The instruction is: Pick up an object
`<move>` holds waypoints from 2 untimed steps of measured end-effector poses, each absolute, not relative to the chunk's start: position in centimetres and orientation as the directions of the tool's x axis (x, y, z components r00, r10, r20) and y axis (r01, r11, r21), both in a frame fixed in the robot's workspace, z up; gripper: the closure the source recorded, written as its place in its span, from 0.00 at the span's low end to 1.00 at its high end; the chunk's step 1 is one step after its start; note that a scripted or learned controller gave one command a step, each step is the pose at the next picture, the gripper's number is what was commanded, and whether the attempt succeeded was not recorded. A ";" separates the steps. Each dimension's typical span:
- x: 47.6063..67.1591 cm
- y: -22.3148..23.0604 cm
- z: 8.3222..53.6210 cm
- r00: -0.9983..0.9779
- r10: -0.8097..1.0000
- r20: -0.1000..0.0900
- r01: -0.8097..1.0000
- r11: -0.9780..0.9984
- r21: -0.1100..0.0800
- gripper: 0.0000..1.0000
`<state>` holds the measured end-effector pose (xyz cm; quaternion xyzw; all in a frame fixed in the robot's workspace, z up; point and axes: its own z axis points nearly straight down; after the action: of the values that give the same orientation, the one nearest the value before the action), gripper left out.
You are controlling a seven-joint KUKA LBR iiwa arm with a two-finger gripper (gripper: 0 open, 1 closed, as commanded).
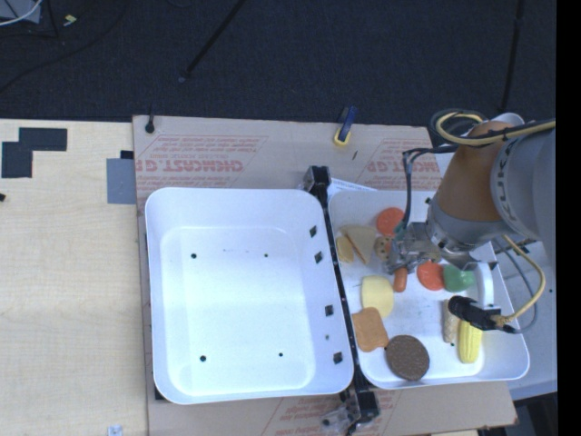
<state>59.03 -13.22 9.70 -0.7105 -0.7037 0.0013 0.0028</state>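
My gripper (400, 258) hangs low over the middle of the right bin (508, 366), reaching in from the right. A small orange piece (400, 282) lies just below it, and a pale yellow block (377, 295) sits a little further toward the front. An orange-red ball (390, 220) lies just behind the gripper and a pale yellow wedge (352, 244) to its left. A red tomato-like ball (429, 277) and a green piece (459, 279) lie at its right, partly under the wrist.
Near the front of the right bin lie a tan bread slice (369, 329), a round brown cookie (408, 357) and a yellow corn cob (469, 342). The left bin (159, 243) stands beside it, with a black divider (331, 271) between them.
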 end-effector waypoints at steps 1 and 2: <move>64.5 -6.3 19.4 -0.008 1.000 0.001 1.000 0.008 0.010 1.00; 60.1 -2.1 18.7 -0.001 1.000 0.001 1.000 0.001 -0.007 1.00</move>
<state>60.11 -2.06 18.70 -0.7067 -0.7075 0.0021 0.0029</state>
